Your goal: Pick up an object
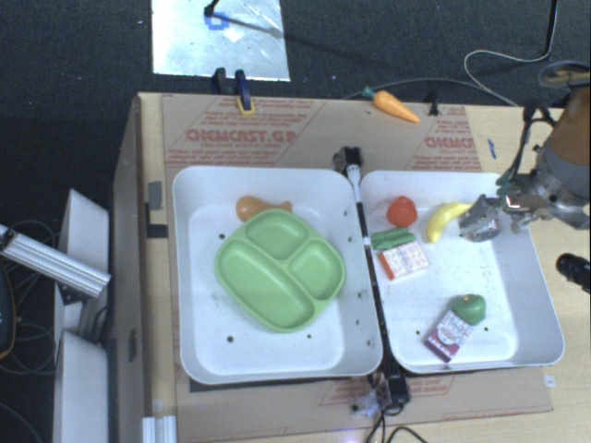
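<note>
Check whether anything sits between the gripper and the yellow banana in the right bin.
Nothing visible does. The gripper hangs over the right bin just right of the yellow banana, with bare bin floor between them. The tomato lies on the banana's far side.

The arm [565,169] is grey, rounded in its casing, with an orange band [574,118] at about one o'clock from the wrist. The gripper [480,218] is silvery grey metal (its detail blurred), with thin dark cables alongside.
</note>
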{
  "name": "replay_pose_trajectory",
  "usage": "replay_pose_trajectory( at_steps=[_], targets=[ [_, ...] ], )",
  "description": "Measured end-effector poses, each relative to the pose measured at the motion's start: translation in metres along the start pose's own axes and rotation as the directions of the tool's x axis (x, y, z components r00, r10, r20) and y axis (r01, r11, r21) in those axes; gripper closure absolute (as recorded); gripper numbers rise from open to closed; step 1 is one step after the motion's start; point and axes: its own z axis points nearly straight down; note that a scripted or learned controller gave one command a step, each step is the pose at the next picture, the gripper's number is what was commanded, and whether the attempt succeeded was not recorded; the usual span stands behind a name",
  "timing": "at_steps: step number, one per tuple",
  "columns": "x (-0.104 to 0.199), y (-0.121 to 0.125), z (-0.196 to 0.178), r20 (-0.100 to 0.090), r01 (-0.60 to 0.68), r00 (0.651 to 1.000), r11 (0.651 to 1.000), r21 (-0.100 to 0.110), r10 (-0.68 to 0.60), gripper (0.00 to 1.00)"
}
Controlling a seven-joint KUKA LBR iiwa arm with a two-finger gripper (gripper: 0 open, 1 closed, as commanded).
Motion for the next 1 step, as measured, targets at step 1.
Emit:
replay_pose_trajectory(
  at_steps=[1],
  targets=[
    [0.022,0.0416,0.1228,-0.001,0.001,1.0,1.0,0.005,-0.001,0.0]
  ],
)
